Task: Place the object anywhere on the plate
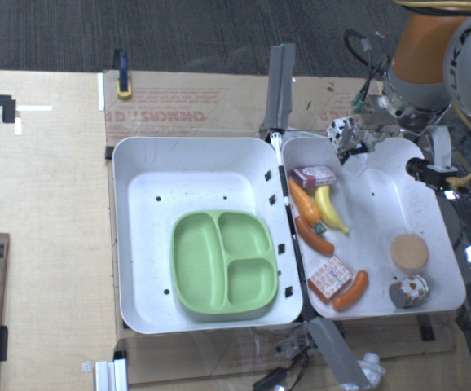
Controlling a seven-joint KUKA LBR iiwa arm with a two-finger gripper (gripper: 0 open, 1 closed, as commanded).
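Camera view: gripper (351,143) at far rim of right bin (431,218), over its left corner — cannot tell whether it grasps anything. Plate (223,261), green, three compartments, in left bin (138,218). Task names no object; banana (330,208) likeliest, near gripper, lying beside carrot (305,204), just below small box (314,176). Judged light, firm toy, smooth skin, may slip — take across mid-body, clear of carrot. Long axis runs from far end near box toward near-right, slightly curved.

Grey arm (447,47) reaches in, wrist angled downward-left.
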